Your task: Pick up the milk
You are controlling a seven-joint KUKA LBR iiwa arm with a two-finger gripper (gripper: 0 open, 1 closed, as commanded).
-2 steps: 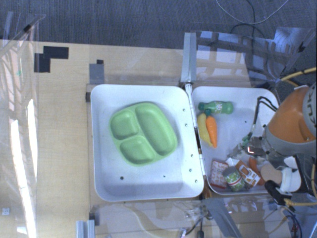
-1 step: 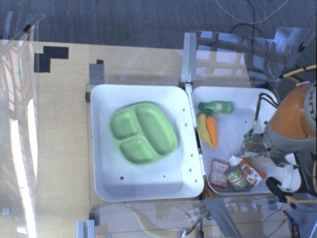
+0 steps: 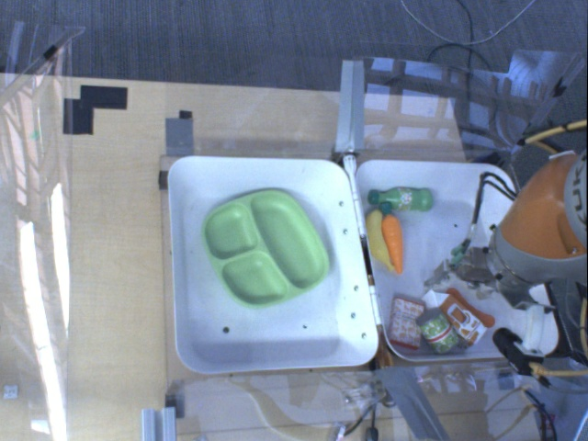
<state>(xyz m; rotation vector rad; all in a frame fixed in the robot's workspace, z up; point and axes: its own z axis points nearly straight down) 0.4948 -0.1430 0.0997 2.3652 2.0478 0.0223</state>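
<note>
A small red-and-white carton [image 3: 406, 321], which looks like the milk, lies flat near the front left corner of the right bin [image 3: 418, 237]. My gripper [image 3: 450, 277] hangs low over that bin's middle, just up and to the right of the carton and apart from it. The grey arm with its orange band [image 3: 544, 219] comes in from the right and hides the bin's right side. Nothing shows in the gripper's grasp.
A green bottle [image 3: 401, 198] lies at the back of the right bin, with a banana [image 3: 376, 235] and a carrot [image 3: 393, 242] below it. A green round item [image 3: 439, 332] and an orange packet [image 3: 467, 316] sit beside the carton. The left bin [image 3: 193, 329] holds a green divided plate [image 3: 266, 246].
</note>
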